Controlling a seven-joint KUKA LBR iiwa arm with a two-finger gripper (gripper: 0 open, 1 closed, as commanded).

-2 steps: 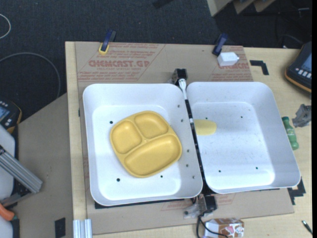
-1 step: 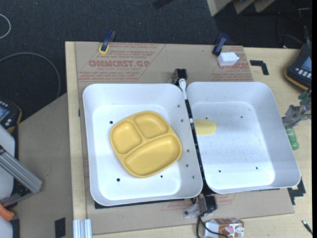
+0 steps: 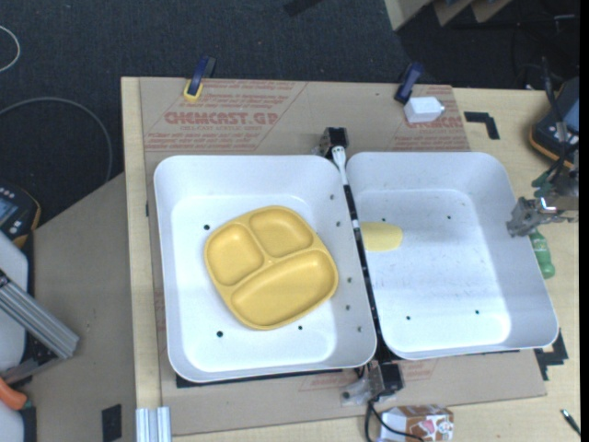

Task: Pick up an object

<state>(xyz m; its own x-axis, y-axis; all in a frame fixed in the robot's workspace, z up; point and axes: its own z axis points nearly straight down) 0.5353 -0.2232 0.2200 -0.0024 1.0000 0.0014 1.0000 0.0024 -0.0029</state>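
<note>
Bins are lying side by side: a yellow divided plate (image 3: 270, 267) is filling the left bin (image 3: 175, 247), which suits a grasp from above. A small yellow piece (image 3: 381, 237) is resting in the right bin (image 3: 460, 339), just beside the plate's bin. Whether the tool at the right bin's far rim is wide or narrow, I cannot tell.

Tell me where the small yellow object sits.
The small yellow object lies in the right bin, against its left wall, just across the divide from the yellow divided plate.

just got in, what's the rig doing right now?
Pick attempt, nothing picked up yet. The gripper sits at the right edge of the right bin, with a green object just below it on the rim. A small yellow piece lies against that bin's left wall. A yellow divided plate rests in the left bin, untouched.
</note>
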